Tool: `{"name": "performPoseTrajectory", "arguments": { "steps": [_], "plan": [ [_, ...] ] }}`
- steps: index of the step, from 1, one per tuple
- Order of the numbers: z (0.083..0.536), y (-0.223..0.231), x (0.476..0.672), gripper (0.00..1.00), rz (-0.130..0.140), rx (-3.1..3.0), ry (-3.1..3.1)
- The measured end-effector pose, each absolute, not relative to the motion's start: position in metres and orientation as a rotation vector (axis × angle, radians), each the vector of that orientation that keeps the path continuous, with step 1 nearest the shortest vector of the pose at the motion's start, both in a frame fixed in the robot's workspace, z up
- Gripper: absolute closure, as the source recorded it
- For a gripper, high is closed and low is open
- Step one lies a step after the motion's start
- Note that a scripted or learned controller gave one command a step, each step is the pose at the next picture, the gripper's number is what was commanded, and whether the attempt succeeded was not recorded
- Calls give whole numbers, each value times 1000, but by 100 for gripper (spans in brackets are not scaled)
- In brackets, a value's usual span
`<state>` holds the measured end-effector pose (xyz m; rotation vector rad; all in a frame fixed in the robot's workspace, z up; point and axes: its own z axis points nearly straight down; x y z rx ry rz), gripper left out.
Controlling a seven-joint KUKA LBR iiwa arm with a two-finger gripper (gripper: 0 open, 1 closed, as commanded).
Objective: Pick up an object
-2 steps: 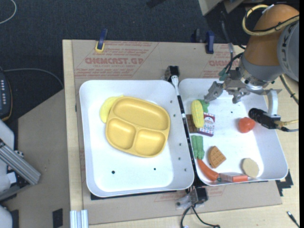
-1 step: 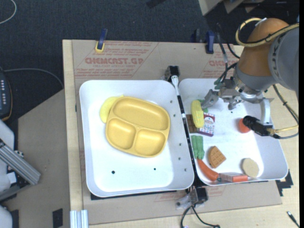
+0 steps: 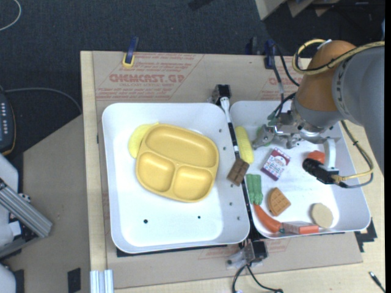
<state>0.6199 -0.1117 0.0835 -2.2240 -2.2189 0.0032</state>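
Lying nearest the gripper (image 3: 282, 137), the small red-and-white packet (image 3: 276, 163) sat flat on the floor of the right bin (image 3: 354, 215), just below the metal tooling and a little left of the bin's middle. It looked light and thin, probably a crinkly pouch that would slide on the smooth plastic; a pinch across its short edges would likely serve better than pressing on its flat face. Whether the jaws were apart or together could not be told, since the wrist hid them from above, and nothing showed between them.

Around the packet lay other play-food pieces: a yellow corn cob (image 3: 244, 144) against the bin's left wall, a brown chocolate bar (image 3: 237, 172) leaning over the divider, a green piece (image 3: 254, 188), a waffle (image 3: 278, 201), a carrot (image 3: 266, 218) and a round biscuit (image 3: 322, 214). These looked stiff and light, easy to nudge.

In the left bin (image 3: 122, 218) rested a yellow divided plate (image 3: 177, 162), overlapping a yellow disc (image 3: 138, 139). Both bins stood on the cardboard-covered desk (image 3: 153, 72).
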Motion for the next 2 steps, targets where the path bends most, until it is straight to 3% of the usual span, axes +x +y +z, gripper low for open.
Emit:
{"name": "performPoseTrajectory", "arguments": {
  "steps": [1, 2],
  "plan": [
    [96, -110, 621, 100, -1, -2225, -2220],
    [151, -117, 614, 100, -5, -2228, -2224]
  ]
}}
